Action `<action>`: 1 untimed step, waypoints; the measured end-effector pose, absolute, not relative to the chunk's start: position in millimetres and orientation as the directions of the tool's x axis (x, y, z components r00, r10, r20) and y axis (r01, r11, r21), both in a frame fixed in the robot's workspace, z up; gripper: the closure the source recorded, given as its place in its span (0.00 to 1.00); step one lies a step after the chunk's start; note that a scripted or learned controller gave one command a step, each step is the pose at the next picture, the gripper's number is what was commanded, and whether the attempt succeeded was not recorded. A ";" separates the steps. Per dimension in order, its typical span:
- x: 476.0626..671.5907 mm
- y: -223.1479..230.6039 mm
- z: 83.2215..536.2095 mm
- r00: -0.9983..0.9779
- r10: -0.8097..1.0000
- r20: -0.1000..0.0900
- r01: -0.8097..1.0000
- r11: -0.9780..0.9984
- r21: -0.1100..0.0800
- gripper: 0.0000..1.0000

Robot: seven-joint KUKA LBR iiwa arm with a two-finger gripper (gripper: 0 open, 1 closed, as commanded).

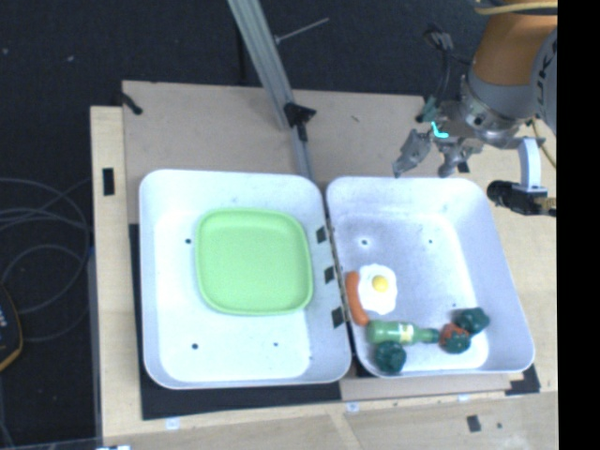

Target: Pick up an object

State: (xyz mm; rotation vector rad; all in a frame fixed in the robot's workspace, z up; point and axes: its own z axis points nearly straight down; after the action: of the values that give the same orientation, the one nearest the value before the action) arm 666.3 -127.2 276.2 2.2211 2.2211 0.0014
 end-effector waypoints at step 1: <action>666.3 -127.2 276.1 0.000 1.000 0.000 1.000 0.000 0.001 0.00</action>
State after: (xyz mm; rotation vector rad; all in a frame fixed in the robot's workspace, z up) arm 666.3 -127.2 276.1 2.2211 2.2212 0.0013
